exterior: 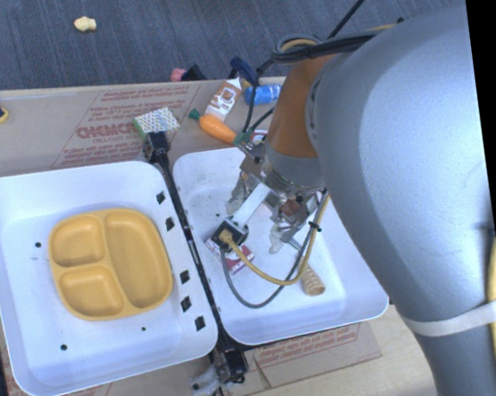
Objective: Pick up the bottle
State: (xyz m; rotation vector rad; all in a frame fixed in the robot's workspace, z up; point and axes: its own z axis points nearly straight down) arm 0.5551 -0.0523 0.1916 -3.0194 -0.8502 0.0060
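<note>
The left bin [4, 270] carries a yellow divided plate [110, 261] lying flat near its centre. At about one o'clock from the plate, on the cardboard [86, 137] beyond the bins, the bottle [220, 103] lies on its side, white with an orange cap, just beside an orange carrot-like piece [218, 129] and a blue object [261, 94]. The right bin [352, 301] has the gripper [265, 222] low over its middle; whether it is apart or together cannot be told. A brown cone [312, 281] lies at five o'clock from the gripper, well apart from the bottle
</note>
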